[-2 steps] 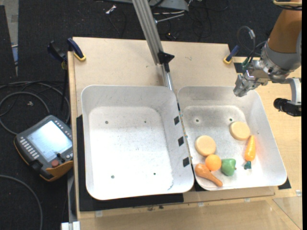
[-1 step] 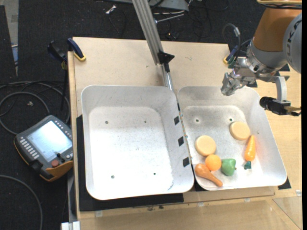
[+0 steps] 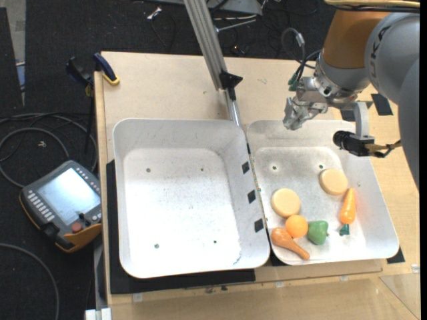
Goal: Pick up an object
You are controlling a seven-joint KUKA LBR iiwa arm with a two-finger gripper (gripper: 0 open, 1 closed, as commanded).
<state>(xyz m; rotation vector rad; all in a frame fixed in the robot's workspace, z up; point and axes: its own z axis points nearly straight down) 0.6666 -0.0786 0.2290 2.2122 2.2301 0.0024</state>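
My gripper hangs above the far edge of the right bin, with nothing between its fingers. In that bin's near half lie a pale round biscuit-like disc, a second pale disc, an orange carrot, a small orange ball, a green pepper and an orange gourd-shaped piece. All of these lie well in front of the gripper, apart from it.
The left bin stands beside the right one. A slanted metal post rises at the back between the bins. A teach pendant lies on the floor to the left.
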